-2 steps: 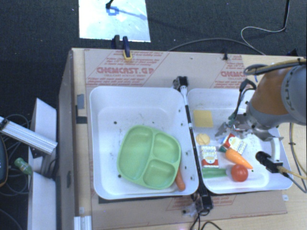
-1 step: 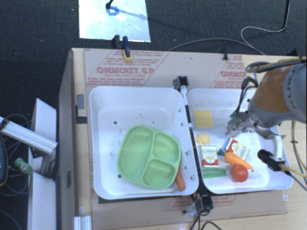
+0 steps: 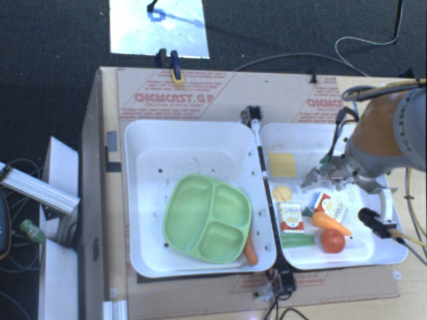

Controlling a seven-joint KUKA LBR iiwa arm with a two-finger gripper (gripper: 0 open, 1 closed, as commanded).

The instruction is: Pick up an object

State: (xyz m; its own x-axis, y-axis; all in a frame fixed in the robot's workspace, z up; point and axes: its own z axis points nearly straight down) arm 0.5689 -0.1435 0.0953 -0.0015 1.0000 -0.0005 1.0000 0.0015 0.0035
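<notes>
The jaws (image 3: 327, 179) hang low over the right shallow white bin (image 3: 383, 255), above its clutter; whether they are open or closed on anything I cannot tell. Just below lie a small red-and-white packet (image 3: 331, 206), an orange plastic carrot (image 3: 330, 223) and a round red tomato (image 3: 333, 241). A clean pick probably means centring over one isolated piece, descending straight, and avoiding the neighbouring yellow square slice (image 3: 283, 165). The left white bin (image 3: 143, 179) holds a pale green divided plate (image 3: 208, 218).
</notes>
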